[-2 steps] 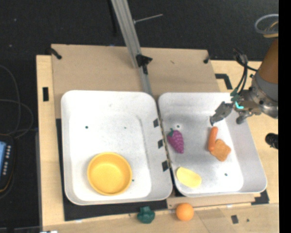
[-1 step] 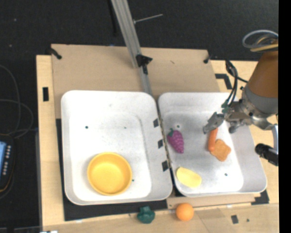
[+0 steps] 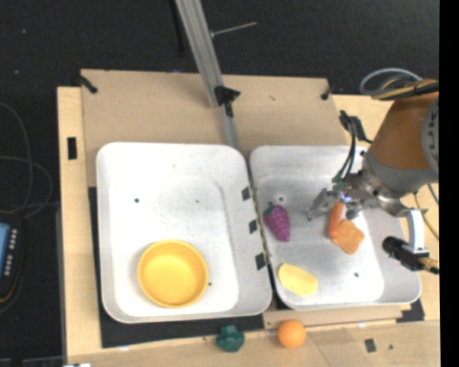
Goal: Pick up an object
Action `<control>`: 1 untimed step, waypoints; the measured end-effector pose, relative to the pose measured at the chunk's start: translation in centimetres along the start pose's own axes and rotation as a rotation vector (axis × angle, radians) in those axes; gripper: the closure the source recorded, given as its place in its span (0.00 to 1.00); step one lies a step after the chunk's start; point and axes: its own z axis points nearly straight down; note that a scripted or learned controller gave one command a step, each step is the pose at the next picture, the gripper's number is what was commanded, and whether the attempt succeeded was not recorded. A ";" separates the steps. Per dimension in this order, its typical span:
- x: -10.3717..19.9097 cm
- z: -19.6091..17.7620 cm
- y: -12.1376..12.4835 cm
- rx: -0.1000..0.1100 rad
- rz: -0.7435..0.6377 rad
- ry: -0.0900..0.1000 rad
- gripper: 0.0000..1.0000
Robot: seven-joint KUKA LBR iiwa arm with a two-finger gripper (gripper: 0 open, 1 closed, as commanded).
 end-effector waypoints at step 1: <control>-0.7 4.7 0.9 -0.007 -0.001 -0.002 0.00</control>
